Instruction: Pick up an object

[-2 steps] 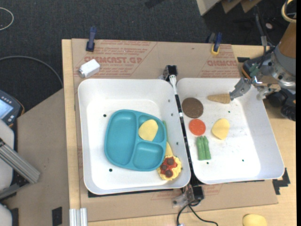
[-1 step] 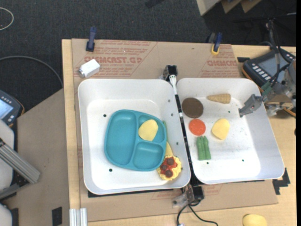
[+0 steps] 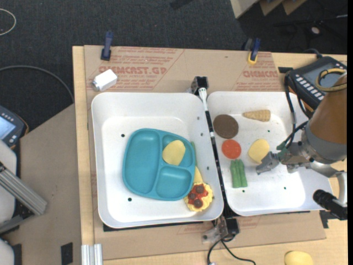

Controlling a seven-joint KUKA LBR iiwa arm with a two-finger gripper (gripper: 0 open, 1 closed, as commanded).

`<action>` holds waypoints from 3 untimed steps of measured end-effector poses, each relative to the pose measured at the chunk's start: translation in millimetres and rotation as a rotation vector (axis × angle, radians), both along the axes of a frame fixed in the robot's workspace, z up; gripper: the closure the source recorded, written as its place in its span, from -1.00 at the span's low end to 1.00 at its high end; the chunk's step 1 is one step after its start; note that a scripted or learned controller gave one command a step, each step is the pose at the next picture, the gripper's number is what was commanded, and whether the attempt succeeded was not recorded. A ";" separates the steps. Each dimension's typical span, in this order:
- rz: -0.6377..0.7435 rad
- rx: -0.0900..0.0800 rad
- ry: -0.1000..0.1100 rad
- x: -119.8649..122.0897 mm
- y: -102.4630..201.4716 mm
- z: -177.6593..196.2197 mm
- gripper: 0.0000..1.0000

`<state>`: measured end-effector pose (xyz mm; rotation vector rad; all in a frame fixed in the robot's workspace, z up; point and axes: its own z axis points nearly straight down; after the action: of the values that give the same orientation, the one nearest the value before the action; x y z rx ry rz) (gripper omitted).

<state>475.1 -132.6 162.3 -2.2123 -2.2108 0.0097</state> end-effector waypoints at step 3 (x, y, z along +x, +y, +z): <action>0.001 -0.013 -0.027 58.1 -68.0 12.2 -1.00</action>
<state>533.2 -200.7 174.5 -2.2315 -2.2314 -0.0062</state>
